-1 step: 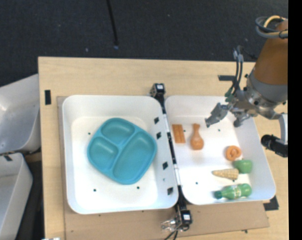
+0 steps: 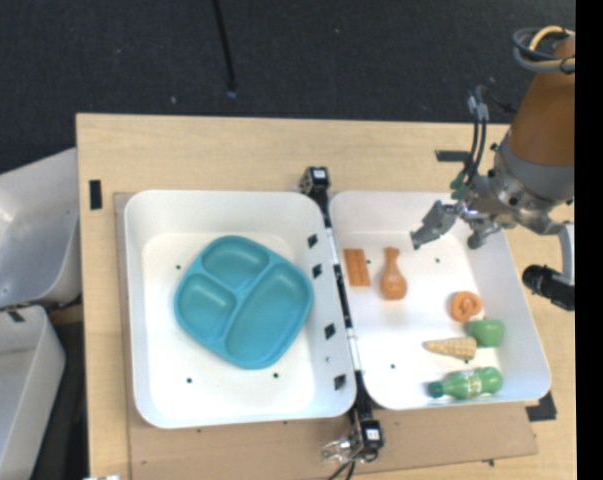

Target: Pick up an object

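Item: orange gourd-shaped toy (image 2: pixel 393 275), right bin (image 2: pixel 511 383), nr centre divider. Prob. light, rigid, smooth plastic; grip across narrow neck. Gripper (image 2: pixel 451 223) above, fingers spread, holding nothing.

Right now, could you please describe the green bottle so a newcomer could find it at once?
Look in the right bin. Along its near edge lies the green bottle, on its side, just below the cream cone. It is the long green item; the green pepper is short and rounded.
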### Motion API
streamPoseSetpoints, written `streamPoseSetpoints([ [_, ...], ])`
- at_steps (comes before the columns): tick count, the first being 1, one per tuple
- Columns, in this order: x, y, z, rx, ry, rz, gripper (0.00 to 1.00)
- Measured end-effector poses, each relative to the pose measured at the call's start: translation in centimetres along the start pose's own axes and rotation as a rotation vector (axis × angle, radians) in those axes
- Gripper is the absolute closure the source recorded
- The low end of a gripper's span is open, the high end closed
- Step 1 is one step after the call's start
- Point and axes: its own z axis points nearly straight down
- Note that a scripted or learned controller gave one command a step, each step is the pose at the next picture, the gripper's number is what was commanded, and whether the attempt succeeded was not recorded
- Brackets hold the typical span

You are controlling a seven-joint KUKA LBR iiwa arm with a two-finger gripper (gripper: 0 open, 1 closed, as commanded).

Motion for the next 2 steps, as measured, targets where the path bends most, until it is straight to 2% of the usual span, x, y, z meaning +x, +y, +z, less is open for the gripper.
streamPoseSetpoints([
  [1,0.7,-0.3,5.8,0.004,-0.001,0.003,0.00],
  [2,-0.3,-0.1,10.5,0.004,-0.002,0.004,0.00],
])
